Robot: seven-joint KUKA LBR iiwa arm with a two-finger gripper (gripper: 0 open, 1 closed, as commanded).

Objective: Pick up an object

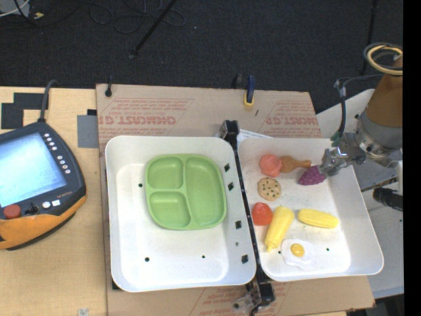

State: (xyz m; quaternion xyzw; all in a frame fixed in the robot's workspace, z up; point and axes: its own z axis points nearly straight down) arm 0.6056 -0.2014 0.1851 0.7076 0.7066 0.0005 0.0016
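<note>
At the frame's right edge, the arm's gripper hangs over the right bin, touching a purple toy; whether its fingers are spread or pinching cannot be told. Below lie a cookie, yellow corn and a fried egg. A green divided plate sits in the left bin.

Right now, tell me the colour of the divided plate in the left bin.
Light green: the divided plate, seen in the camera view.
</note>
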